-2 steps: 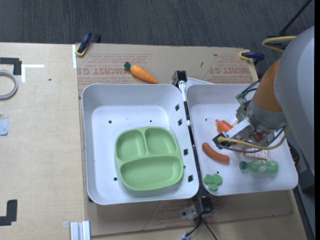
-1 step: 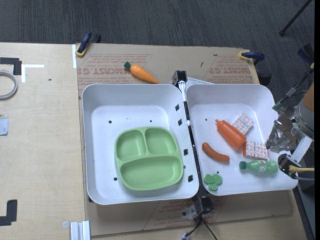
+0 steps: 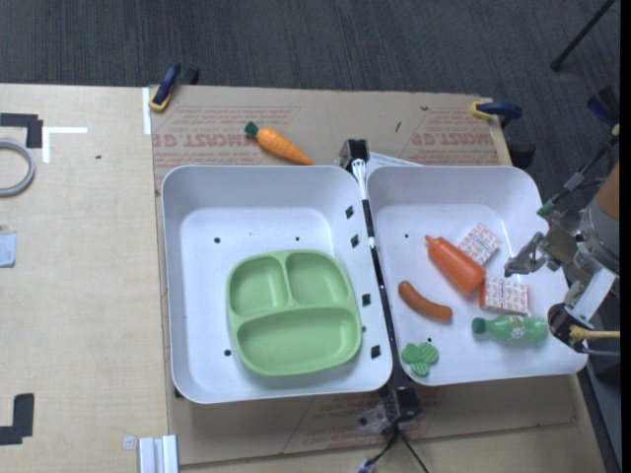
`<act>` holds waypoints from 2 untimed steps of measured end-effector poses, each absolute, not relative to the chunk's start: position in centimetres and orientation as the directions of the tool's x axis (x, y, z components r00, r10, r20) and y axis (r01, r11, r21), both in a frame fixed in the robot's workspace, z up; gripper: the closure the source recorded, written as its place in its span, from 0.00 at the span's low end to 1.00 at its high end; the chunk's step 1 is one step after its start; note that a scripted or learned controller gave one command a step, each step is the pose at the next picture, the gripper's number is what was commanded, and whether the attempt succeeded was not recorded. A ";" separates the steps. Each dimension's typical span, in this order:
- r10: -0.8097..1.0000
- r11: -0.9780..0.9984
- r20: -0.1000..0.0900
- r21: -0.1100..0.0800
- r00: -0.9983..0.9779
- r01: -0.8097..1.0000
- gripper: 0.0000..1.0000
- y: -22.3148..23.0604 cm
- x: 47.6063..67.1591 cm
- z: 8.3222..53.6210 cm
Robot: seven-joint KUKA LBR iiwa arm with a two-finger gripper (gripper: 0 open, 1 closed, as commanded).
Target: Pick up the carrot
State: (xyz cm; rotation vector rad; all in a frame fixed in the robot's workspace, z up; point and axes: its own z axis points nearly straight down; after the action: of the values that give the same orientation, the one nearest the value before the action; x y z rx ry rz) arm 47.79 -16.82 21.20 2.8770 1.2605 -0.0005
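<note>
The carrot (image 3: 279,144), orange with a green top, lies on the brown cardboard behind the left bin (image 3: 187,264), outside both bins. My gripper (image 3: 538,290) hangs far from it, over the right edge of the right bin (image 3: 444,190), above a pink checkered packet (image 3: 505,295). Its fingers (image 3: 521,261) stand apart, so it is open, and nothing is held between them.
A green divided plate (image 3: 294,310) sits in the left bin. The right bin holds an orange bottle (image 3: 454,262), a sausage (image 3: 425,301), a second checkered packet (image 3: 478,242), a green bottle (image 3: 511,329) and a green leafy piece (image 3: 421,357). Blue clamps (image 3: 166,85) grip the cardboard's back corners.
</note>
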 end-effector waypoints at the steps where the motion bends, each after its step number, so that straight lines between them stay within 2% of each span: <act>1: 0.825 -0.566 0.000 -0.001 0.566 0.825 0.00 -10.7 47.8 20.8; 2: 0.586 -0.810 -0.002 -0.003 0.810 0.586 0.00 -9.2 50.3 15.5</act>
State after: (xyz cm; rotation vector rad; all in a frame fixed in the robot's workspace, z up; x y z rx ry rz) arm 50.27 -9.18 15.54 2.9913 0.9678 -0.0041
